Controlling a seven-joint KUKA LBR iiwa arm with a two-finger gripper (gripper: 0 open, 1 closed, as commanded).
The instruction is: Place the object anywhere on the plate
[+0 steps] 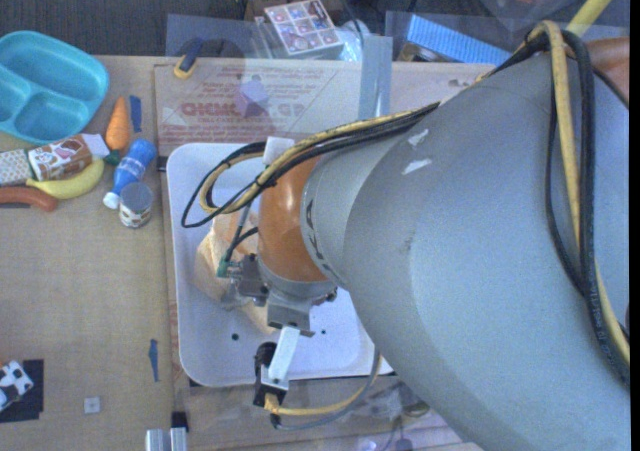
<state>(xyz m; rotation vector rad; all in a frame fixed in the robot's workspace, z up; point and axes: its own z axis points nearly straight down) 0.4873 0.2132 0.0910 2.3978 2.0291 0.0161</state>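
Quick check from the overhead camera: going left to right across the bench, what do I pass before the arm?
Blue divided tray → banana → toy carrot → small can → white bin → the arm's orange band → grey arm.

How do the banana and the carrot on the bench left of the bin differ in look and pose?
The banana is yellow and curved, lying flat, roughly crosswise in view; the carrot is orange, straight and tapered, pointing up the view. A small labelled box partly covers the banana, while the carrot is uncovered. Both lie outside the white bin, beside the blue divided tray.
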